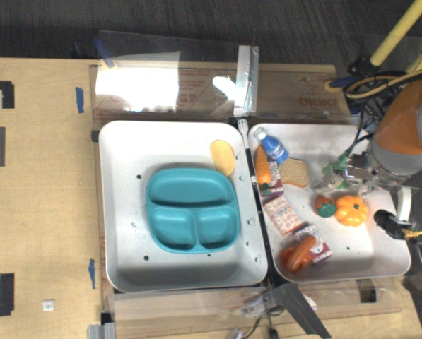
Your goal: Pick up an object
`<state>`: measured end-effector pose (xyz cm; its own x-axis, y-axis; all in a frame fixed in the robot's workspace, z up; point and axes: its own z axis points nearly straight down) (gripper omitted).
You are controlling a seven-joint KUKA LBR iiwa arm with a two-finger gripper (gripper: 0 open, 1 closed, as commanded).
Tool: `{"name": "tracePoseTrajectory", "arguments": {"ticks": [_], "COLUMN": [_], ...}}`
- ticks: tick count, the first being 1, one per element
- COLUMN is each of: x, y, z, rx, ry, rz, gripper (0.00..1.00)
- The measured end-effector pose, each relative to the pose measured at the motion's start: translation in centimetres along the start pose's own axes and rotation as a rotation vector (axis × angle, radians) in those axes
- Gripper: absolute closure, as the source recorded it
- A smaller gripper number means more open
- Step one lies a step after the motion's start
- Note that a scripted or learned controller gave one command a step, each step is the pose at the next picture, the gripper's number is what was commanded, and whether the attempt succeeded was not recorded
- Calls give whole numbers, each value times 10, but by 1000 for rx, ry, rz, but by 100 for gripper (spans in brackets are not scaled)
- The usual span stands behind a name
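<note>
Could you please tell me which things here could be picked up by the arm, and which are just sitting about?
Pickable, right bin:
orange pumpkin
bottle
cracker
snack packet
Pickable, left bin:
yellow lemon

Sitting about:
teal tray
left bin
right bin

Two shallow white bins stand side by side: a left bin (119, 189) and a right bin (387, 256). The left bin holds two items: one teal divided tray (192, 207) and one yellow oval piece (223, 157). The right bin holds about seven small items: one blue-capped bottle (271, 147), one orange carrot-like piece (264, 170), one tan slice (294, 174), one printed packet (283, 215), one red-orange wrapped item (302, 251), one orange pumpkin (351, 210) and one small red-and-green piece (326, 206).
</note>
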<state>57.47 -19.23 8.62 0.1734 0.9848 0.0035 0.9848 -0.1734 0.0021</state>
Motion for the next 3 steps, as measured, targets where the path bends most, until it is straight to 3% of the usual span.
{"name": "tracePoseTrajectory", "arguments": {"ticks": [1,2,3], "x": [13,12,12], "y": [-17,-16,-16], "z": [0,-10,-9], "rx": [-3,-6,-4], "ry": [-4,-4,-4], "rz": [-57,-55,-55], "gripper": [0,100,0]}}
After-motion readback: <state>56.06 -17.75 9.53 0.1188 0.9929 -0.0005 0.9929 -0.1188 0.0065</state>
